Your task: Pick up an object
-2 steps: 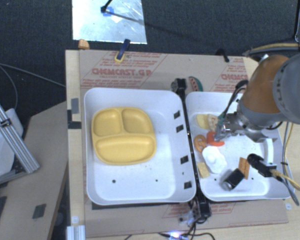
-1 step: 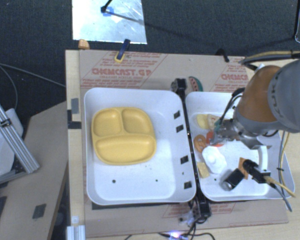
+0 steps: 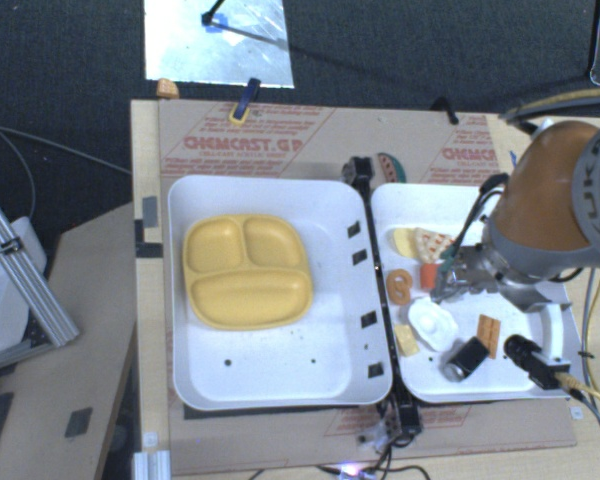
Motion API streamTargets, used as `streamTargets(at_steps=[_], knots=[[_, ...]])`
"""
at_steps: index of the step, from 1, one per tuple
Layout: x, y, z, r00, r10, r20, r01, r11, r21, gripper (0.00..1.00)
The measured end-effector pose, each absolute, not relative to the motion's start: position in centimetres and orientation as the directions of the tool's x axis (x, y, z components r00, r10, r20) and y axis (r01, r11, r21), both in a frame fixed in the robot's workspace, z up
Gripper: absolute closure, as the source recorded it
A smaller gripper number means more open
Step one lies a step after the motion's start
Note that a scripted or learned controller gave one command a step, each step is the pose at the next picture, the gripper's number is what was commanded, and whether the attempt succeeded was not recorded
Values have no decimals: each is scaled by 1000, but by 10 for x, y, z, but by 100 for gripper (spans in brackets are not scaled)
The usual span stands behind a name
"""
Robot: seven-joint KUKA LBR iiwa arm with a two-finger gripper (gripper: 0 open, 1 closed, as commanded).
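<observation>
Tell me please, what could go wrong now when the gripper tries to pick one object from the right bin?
1. The small items lie crowded: the pretzel, white piece and red piece sit close beside the gripper, so it may push neighbours or catch two at once.
2. The black object and orange block lie near the right bin's front wall, where a grasp could likely bump the rim.

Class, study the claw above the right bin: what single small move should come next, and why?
Probably a short descent. The claw hangs over the right bin among small items, close beside the orange ring and above the white piece, with nothing visibly gripped; whether its fingers are open cannot be told.
</observation>
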State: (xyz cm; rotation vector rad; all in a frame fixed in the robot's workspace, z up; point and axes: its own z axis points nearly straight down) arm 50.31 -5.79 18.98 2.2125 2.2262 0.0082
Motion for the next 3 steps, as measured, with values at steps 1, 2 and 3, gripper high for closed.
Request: streamTargets(at_steps=[1, 2, 3], knots=[[486, -37, 184, -6, 1000, 1, 1000, 6, 0, 100], [487, 20, 184, -11, 1000, 3, 1000, 11, 2, 100], [488, -36, 264, 2, 1000, -2, 1000, -2, 11, 100]])
